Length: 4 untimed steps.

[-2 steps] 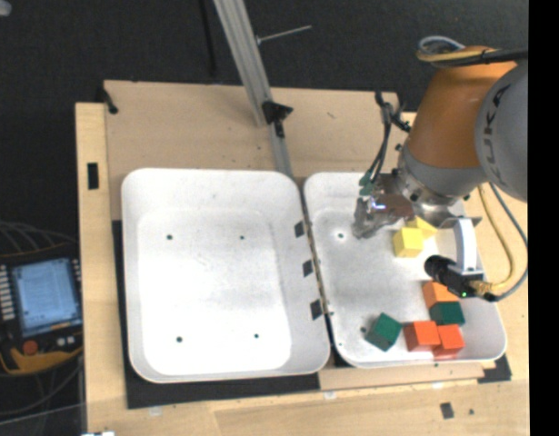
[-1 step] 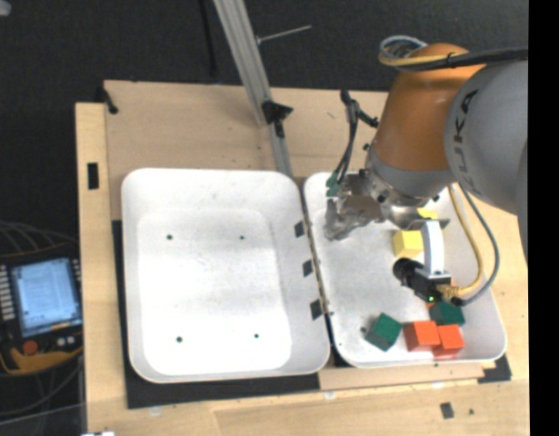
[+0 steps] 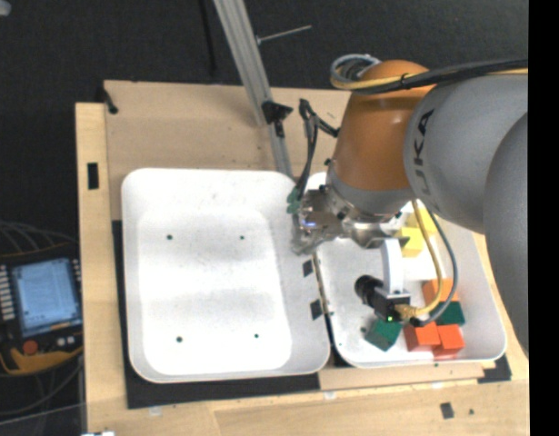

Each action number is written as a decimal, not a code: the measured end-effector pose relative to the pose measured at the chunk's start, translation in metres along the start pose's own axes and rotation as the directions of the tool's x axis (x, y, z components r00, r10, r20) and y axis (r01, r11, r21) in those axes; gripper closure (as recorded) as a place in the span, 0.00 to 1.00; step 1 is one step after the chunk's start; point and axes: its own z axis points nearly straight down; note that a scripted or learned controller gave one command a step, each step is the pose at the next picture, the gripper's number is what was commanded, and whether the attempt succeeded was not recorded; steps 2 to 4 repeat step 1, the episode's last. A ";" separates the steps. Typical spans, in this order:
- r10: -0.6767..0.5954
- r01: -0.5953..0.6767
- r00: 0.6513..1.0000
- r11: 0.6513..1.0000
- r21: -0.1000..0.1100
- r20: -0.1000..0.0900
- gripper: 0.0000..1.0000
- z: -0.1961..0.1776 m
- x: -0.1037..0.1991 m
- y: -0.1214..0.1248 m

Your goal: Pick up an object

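Where the pale wooden bench (image 3: 170, 125) ends we see dark floor (image 3: 79, 25), and a handheld controller (image 3: 38, 302) with a lit screen sits off the bench, well apart from the right bin (image 3: 347, 330), beyond the left bin (image 3: 206, 271). A metal pole (image 3: 247, 53) slants up from just behind the right bin's far left corner. The left bin lies just beside the right bin, rims close together. Inside the right bin, toward its near right corner, we count a green block (image 3: 382, 334), an orange block (image 3: 434, 337) just beside it, and a dark green block (image 3: 450, 313) just behind the orange one; a yellow block (image 3: 413, 241) sits farther back. The hand (image 3: 347, 225) hangs over the far left part of the right bin, under the orange-banded wrist (image 3: 384, 143), which hides it, so we cannot tell whether it is spread or pressed together, nor whether it touches anything.
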 end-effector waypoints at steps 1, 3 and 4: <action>0.000 0.000 1.000 1.000 0.001 -0.001 1.00 0.000 0.045 -0.011; 0.000 0.000 1.000 1.000 0.001 -0.001 1.00 0.000 0.045 -0.011; 0.000 0.000 1.000 1.000 0.001 -0.001 1.00 0.000 0.045 -0.011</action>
